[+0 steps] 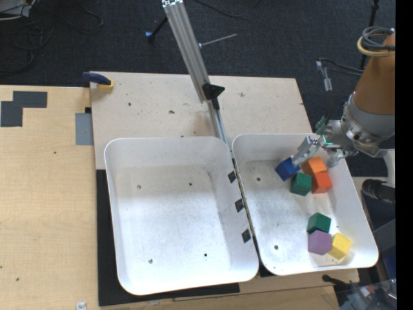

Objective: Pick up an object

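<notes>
Reaching in from the right, wrist angled down-left over the right bin (pixel 361 202), gripper (pixel 302 158) beside the blue cube (pixel 286 168) among green and orange cubes.

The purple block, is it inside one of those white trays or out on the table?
Inside. The purple block lies within the right bin, near its front corner, touching a green block and a yellow block.

1. Two white bins: left bin (pixel 129 173), right bin (pixel 271 237).
2. Six blocks, all in the right bin: one blue block (pixel 286 168), one orange block (pixel 319 175), two green blocks (pixel 301 184) (pixel 319 223), one purple block (pixel 319 242), one yellow block (pixel 341 245).
</notes>
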Controlling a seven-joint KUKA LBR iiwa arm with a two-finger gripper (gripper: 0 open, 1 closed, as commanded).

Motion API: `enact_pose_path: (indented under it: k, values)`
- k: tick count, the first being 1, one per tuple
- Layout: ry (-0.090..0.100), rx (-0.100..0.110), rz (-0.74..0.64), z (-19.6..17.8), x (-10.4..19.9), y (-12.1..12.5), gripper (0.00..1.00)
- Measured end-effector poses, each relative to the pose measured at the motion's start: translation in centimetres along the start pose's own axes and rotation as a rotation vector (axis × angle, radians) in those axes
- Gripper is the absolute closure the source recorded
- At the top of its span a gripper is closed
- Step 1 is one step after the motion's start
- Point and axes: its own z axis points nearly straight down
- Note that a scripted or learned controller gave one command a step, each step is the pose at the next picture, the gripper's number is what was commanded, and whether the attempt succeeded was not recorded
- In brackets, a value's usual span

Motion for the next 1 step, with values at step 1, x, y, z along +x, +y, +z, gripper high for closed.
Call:
enact_pose_path:
  k: [1]
  values:
    - [0.001, 0.007, -0.001, 6.3, 0.57, 0.3, 0.0]
